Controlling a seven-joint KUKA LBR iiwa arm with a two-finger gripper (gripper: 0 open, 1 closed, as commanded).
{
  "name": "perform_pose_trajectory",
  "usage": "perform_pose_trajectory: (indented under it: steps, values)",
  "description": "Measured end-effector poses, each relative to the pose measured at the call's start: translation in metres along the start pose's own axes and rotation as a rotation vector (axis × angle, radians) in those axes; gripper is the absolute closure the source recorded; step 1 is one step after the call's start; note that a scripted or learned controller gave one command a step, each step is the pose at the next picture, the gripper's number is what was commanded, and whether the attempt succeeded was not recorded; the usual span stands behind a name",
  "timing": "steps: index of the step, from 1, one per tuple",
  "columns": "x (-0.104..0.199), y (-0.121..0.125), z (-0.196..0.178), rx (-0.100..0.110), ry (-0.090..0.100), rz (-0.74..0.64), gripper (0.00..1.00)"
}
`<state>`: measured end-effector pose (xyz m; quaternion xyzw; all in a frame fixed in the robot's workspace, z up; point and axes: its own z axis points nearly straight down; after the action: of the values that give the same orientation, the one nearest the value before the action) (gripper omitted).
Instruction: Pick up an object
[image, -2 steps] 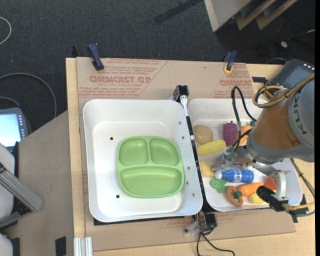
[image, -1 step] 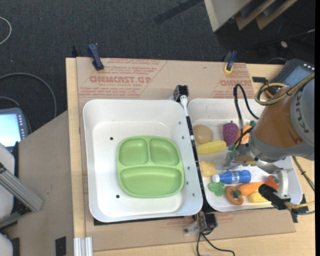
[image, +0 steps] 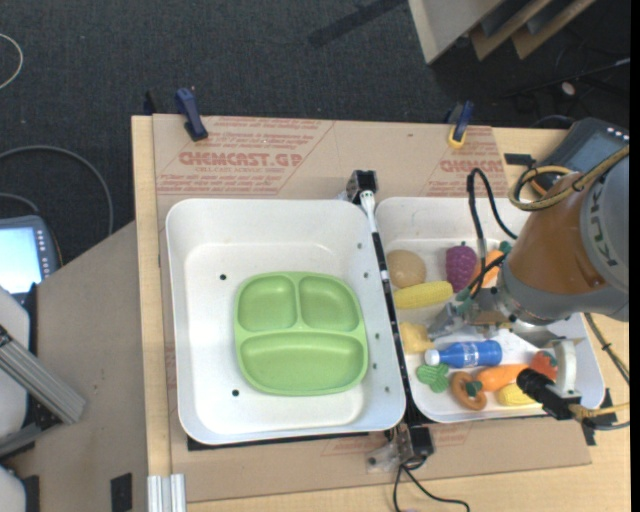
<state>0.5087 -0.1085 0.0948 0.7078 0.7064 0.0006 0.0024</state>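
Note:
My gripper (image: 452, 321) is low in the right bin (image: 420, 215), just above a blue bottle (image: 463, 354) lying on its side and right beside a yellow corn cob (image: 423, 295). Behind it are a tan round object (image: 405, 267) and purple grapes (image: 461, 265). Along the bin's front lie a green toy (image: 433, 377), a brown ring-shaped piece (image: 468, 391), an orange carrot (image: 505, 376) and a small yellow piece (image: 515, 396). The arm's grey and orange wrist (image: 555, 260) hides the right part of the bin.
The left bin (image: 190, 300) holds a green divided plate (image: 300, 333). A black clip (image: 362, 185) sits where the bins meet at the back. Blue clamps (image: 190, 113) (image: 460, 122) grip the far board edge. A black part (image: 548, 393) hangs by the front right.

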Motion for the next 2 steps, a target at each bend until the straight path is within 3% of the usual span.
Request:
perform_pose_trajectory:
  steps: [1,2]
  values:
    - [-0.03,-0.016,0.011,0.008,0.004,0.001,0.0]
    - [0.021,0.052,0.01,-0.002,0.003,-0.01,0.0]
